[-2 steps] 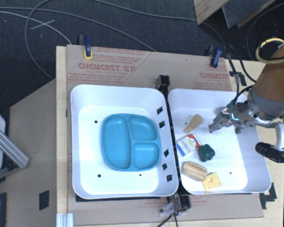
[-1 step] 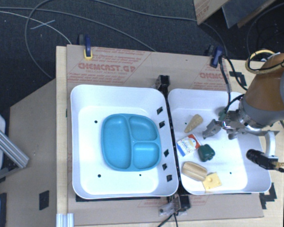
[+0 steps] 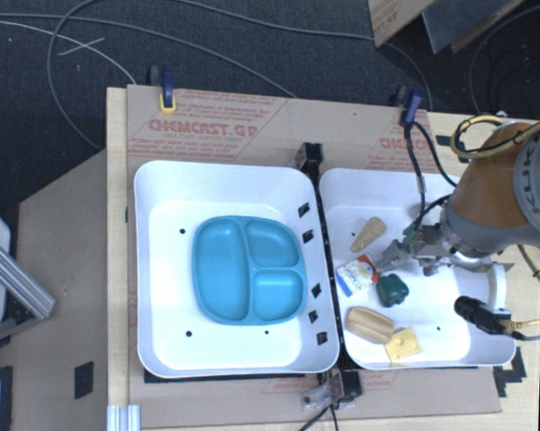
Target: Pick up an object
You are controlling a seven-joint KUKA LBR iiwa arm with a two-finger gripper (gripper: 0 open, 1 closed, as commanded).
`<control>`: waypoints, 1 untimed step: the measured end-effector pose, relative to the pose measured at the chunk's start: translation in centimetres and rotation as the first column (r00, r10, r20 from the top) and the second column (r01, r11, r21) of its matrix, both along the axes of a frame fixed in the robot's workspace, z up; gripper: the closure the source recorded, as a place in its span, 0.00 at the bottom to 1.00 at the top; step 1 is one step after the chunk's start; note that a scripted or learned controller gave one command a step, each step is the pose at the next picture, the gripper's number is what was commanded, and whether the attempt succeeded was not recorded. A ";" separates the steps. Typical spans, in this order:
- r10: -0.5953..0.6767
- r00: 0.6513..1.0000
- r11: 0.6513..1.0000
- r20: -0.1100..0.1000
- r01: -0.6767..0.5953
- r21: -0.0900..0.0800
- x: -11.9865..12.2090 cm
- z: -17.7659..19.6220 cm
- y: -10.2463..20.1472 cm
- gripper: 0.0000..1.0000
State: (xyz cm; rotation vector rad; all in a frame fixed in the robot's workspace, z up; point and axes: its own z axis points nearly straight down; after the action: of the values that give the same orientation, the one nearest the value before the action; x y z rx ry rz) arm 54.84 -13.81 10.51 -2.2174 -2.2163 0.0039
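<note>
1. The left bin (image 3: 152, 250) on the counter (image 3: 121, 159) holds a blue divided plate (image 3: 248, 269) at its centre.
2. The right bin (image 3: 461, 348) holds a tan wedge (image 3: 369, 233) at 11 o'clock, a small packet (image 3: 356, 275) and a dark green object (image 3: 393, 290) near the middle, a tan block (image 3: 370, 323) and a yellow piece (image 3: 403, 344) at 7 o'clock.
3. The arm (image 3: 499, 198) reaches in from 3 o'clock; its gripper (image 3: 409, 252) hangs just above the green object, at its 1 o'clock. Whether the fingers are apart or closed, I cannot tell; nothing is visibly held.

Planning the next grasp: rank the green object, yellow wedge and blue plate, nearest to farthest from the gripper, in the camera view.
1. Green object, right bin, just below and left of the gripper.
2. Yellow wedge, right bin's front edge.
3. Blue plate, left bin, farthest.
</note>
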 end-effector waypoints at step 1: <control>0.000 1.000 1.000 0.007 0.000 -0.001 0.2 1.4 0.0 1.00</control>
State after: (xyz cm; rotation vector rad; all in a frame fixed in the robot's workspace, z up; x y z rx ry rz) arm 55.02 -13.84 11.90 -2.2214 -2.2201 -0.0024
